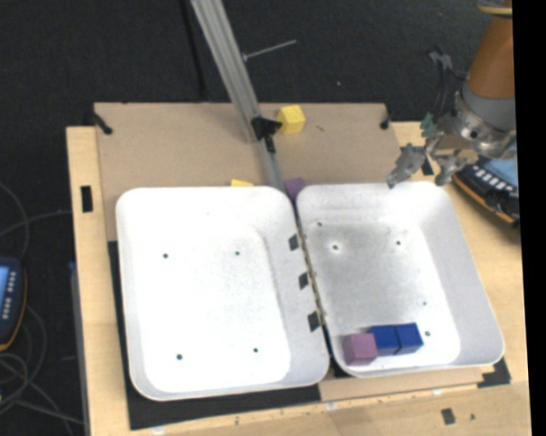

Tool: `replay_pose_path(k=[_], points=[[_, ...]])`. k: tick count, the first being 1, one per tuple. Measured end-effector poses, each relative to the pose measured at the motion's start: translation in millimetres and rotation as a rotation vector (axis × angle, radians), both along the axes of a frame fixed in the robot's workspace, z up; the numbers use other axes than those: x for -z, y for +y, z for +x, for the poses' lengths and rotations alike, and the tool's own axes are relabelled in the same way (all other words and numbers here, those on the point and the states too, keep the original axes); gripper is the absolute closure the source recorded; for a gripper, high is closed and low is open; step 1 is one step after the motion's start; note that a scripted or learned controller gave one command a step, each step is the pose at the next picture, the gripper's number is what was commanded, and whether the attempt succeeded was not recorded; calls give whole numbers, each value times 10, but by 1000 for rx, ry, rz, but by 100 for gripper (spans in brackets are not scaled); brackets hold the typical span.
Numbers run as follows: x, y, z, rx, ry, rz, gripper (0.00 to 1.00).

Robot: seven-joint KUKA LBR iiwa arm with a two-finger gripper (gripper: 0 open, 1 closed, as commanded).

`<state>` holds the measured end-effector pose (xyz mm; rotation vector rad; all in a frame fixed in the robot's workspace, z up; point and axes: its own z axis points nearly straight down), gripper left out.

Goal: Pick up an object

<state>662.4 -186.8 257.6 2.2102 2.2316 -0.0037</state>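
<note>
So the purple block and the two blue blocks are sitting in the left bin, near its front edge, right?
Not quite. The purple block and the blue blocks sit near the front edge of the right bin, not the left bin. The camera view shows them clustered at its near corner beside the divide between the bins.

Two white bins (208, 288) sat on tan board, holding a purple block (358, 347) and blue blocks (396, 337).
</note>
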Motion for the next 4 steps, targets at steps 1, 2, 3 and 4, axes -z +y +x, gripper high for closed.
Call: replay_pose_path(k=[1,2,3,4], points=[[236,477,-379,4,2,3,0],[191,590,-564,7,-1,2,0],[-389,122,-590,13,-9,-3,0],[209,218,-928,11,4,2,0]])
